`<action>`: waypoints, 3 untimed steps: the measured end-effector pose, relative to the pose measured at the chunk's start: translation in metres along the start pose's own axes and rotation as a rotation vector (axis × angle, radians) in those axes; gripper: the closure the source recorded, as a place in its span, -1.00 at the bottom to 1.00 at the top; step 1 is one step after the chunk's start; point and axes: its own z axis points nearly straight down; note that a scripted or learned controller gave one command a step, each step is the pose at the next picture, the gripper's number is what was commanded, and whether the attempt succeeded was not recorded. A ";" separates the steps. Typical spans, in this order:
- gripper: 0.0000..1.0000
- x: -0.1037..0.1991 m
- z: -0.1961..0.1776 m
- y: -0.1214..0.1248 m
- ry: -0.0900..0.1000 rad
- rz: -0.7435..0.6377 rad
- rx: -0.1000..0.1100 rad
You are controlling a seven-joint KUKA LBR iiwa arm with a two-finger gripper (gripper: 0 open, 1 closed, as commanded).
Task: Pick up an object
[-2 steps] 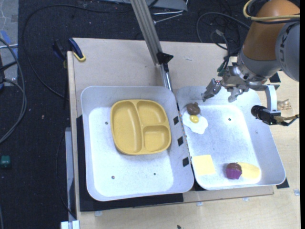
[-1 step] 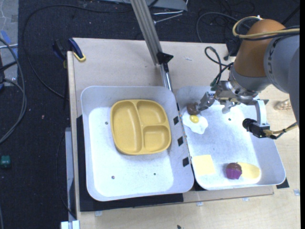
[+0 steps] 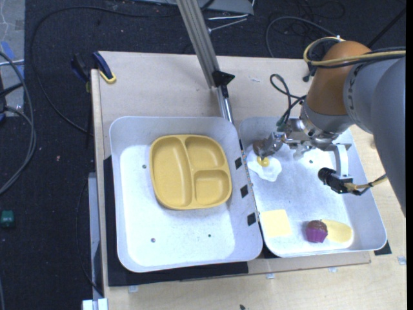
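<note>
1. Grey arm w/ orange band is reaching in from right; its two-finger gripper (image 3: 266, 150) is hovering at right bin's (image 3: 368, 205) far-left, just over white fried-egg toy w/ yellow yolk (image 3: 266, 167).
2. Can't tell gripper's state.
3. Pale yellow square slice (image 3: 276, 223) and purple round piece (image 3: 315, 231) are lying near edge.
4. Yellow divided plastic tray (image 3: 191, 171) is sitting in left bin (image 3: 139, 231).

Even overhead light — soft shadows, slight blur

A fried egg toy (image 3: 265, 167) (white, yellow yolk) lies flat at the right bin's upper left. A yellow square (image 3: 276, 223) and a purple lump (image 3: 315, 231) sit along its near edge.
</note>
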 end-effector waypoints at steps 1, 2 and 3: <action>-1.00 0.000 0.030 0.001 0.000 0.001 -0.005; 1.00 0.000 0.014 0.004 0.000 0.000 -0.011; 1.00 -0.004 -0.041 -0.005 0.000 0.001 -0.007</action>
